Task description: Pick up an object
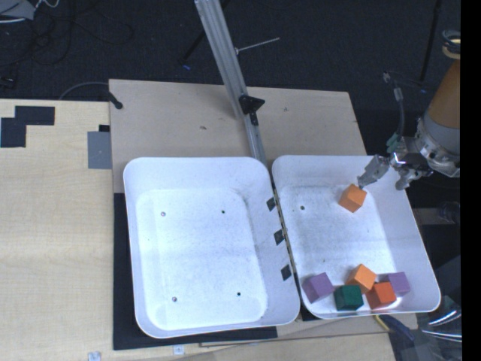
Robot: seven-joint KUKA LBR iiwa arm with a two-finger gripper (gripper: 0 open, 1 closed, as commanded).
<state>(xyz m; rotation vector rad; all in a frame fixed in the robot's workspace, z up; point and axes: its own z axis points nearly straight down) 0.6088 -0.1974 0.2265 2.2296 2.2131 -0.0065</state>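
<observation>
White bins: two shallow plastic trays side by side, left bin [150, 201] and right bin [406, 224].
Arm: grey with orange band [449, 96], at right edge.
Gripper [391, 173]: over right bin's far right rim; fingers spread, one finger [370, 173] tipping down to the cube, grasp not clear.
Orange cube [352, 198]: tilted in right bin's far half.
Small blocks: purple [318, 286], green [348, 298], orange [364, 276], red-orange [382, 294], purple [399, 282], clustered at near edge.
</observation>
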